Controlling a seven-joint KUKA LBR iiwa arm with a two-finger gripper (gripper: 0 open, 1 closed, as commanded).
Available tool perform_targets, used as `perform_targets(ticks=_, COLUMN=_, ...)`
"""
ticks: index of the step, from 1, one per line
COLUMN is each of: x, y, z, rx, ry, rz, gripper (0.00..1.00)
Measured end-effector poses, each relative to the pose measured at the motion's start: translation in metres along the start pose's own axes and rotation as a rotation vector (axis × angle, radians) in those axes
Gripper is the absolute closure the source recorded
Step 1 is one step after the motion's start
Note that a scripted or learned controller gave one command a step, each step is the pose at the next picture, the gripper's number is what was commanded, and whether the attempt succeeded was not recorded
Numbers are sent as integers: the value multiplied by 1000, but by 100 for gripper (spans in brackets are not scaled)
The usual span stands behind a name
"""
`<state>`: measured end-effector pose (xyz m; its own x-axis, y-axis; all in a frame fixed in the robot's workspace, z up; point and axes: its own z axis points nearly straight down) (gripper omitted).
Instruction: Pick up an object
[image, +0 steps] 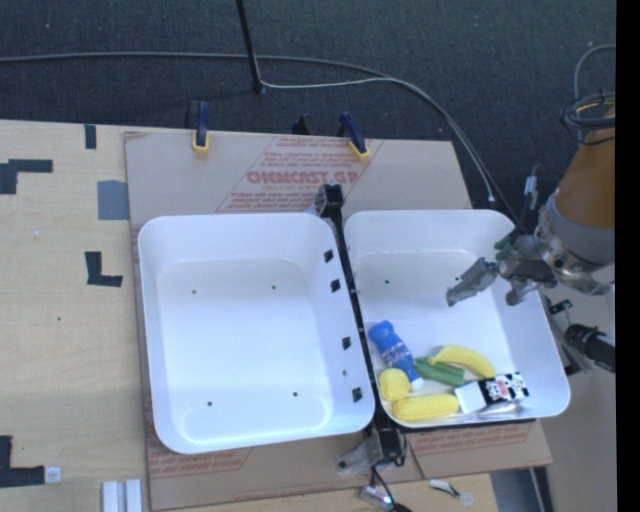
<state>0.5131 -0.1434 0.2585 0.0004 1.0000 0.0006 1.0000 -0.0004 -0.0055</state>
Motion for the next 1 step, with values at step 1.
perform_targets(ticks=1, x=0, y=1, z=-2, rx=-5, ry=-1, rz=-1, gripper=0)
